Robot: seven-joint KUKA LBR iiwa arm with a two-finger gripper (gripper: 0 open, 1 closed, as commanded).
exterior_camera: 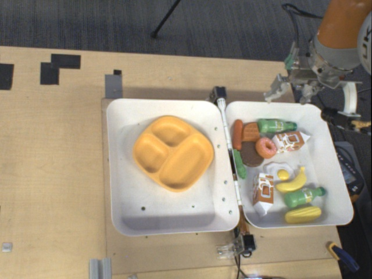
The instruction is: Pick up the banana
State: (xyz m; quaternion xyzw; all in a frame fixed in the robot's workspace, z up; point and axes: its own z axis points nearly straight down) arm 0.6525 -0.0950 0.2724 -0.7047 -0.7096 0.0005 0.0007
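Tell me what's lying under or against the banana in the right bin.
The banana rests on a fried egg, overlapping its yolk edge; a green bottle sits just below it. Whatever is beneath the banana's middle is covered.

The banana (292, 181) was a small yellow toy fruit, curved, with its upper tip pointing up and to the right and its lower end resting toward the left. It lay flat on the floor of the right bin (337, 167), in the bin's lower half and toward its right side. It sat just beside a white carton (264, 190) on its left, just above a green bottle (303, 197), and touching or nearly touching a fried-egg toy (281, 171) at its upper left. Nothing gripped it.
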